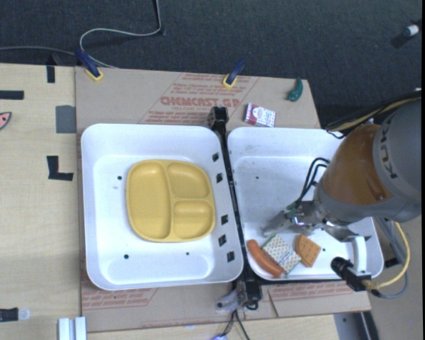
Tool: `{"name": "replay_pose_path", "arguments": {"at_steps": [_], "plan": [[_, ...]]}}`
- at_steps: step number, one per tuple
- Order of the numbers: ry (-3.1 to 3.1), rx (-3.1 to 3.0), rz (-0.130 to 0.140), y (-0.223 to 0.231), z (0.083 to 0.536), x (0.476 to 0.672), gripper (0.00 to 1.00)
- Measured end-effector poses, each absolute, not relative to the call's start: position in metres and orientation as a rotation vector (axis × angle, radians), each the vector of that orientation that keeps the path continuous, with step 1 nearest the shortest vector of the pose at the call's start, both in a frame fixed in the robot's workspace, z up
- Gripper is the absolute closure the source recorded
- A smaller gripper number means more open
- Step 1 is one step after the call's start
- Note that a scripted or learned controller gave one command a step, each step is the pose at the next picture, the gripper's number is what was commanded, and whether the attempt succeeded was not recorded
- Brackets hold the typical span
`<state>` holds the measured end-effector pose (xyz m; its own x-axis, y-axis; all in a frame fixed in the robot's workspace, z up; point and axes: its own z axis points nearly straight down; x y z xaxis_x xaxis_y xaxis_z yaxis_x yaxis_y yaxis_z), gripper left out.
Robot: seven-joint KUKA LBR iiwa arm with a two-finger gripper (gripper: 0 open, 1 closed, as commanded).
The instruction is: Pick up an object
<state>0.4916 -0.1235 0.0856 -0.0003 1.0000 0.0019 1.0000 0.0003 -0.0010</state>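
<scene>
Along the front wall of the right bin point(269, 151) lie three small things. They are a reddish sausage point(263, 258), a white and green checkered packet point(281, 252) and an orange toast-like piece point(308, 250). My gripper point(278, 222) hangs low over the bin floor just above and behind them, nearest the checkered packet, with the grey arm point(361, 176) and its orange band behind it to the right. I see nothing held in the gripper.
The left bin point(99, 190) holds a yellow divided plate point(171, 200). A ridge with black clips point(224, 190) separates the two bins. On the cardboard behind the bins lie a small red and white packet point(258, 115) and a green item point(295, 89).
</scene>
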Motion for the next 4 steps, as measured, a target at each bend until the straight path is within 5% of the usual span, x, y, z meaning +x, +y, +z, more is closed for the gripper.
{"name": "replay_pose_path", "arguments": {"at_steps": [1,4], "plan": [[-2.223,-2.224,-0.003,-0.124,0.096,0.493,1.0],[-2.222,-2.216,-0.007,-0.121,0.123,0.493,1.0]]}}
